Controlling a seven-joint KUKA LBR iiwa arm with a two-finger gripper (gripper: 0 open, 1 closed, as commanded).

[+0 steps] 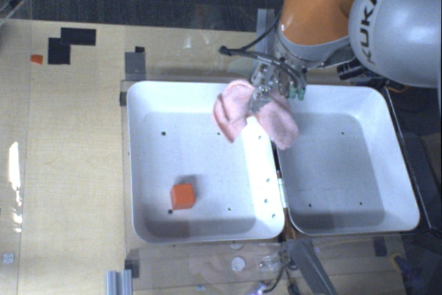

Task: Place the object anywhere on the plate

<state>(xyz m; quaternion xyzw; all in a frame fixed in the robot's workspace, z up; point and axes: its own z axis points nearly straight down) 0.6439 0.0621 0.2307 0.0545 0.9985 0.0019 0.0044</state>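
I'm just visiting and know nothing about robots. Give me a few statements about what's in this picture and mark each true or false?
1. A pink cloth hangs from the gripper. True.
2. The cloth lies flat in the middle of the right bin. False: it dangles over the shared edge between the two bins, near their far side.
3. A small orange block sits in the left bin. True.
4. The orange block touches the cloth. False: they are well apart, the block towards the near side of the left bin.
5. The arm reaches in from the picture's left. False: from the right.
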